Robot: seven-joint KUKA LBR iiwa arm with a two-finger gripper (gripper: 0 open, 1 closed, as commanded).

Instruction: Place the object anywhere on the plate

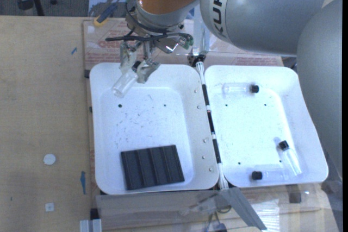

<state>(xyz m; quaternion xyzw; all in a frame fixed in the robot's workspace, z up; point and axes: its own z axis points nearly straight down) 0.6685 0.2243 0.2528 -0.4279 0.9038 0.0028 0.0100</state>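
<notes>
A dark grey ribbed plate [151, 167] lies flat in the near part of the left bin [95, 133]. My gripper [139, 67] hangs over that bin's far left corner, well behind the plate. A clear plastic vial [123, 83] sticks out down and to the left from between its fingers, tilted, with its lower end near the bin's far left wall. The fingers are shut on the vial's upper end. The vial's cap end is hidden by the fingers.
The right bin [308, 117] holds three clear vials with black caps: one at the back [239, 88], one at the near right [289, 156], one along the near wall [267, 175]. A ridge [209, 117] divides the bins. The arm's bulk looms over the back right.
</notes>
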